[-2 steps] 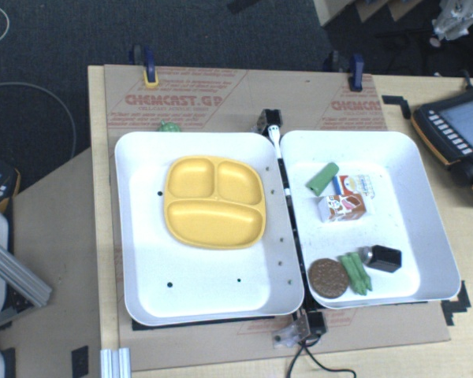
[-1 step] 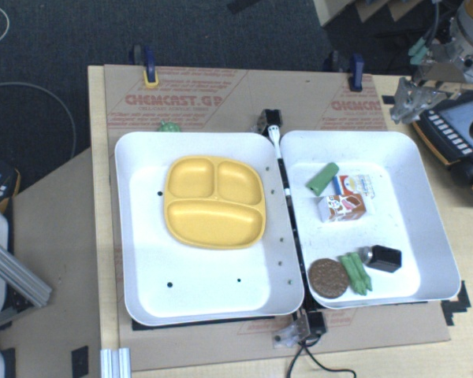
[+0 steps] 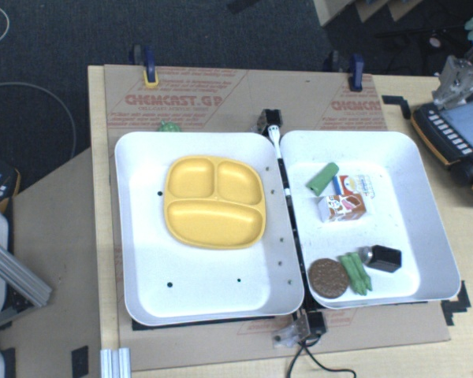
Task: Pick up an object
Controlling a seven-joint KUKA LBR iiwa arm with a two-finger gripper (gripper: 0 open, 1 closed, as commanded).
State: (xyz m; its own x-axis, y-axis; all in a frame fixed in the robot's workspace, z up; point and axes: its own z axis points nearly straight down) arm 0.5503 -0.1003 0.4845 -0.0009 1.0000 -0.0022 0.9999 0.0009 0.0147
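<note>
A yellow divided plate (image 3: pixel 215 201) sits alone in the left bin (image 3: pixel 142 290), a bit toward its far side. In the right bin (image 3: pixel 426 211), a green block (image 3: pixel 322 179) lies tilted just beside a small carton (image 3: pixel 345 203) near the middle. Along the near edge, a brown round disc (image 3: pixel 329 278) touches a green bundle (image 3: pixel 356 272), and a black piece (image 3: pixel 384 258) rests just to their right. From where I stand, I cannot tell the state of the pincer.
</note>
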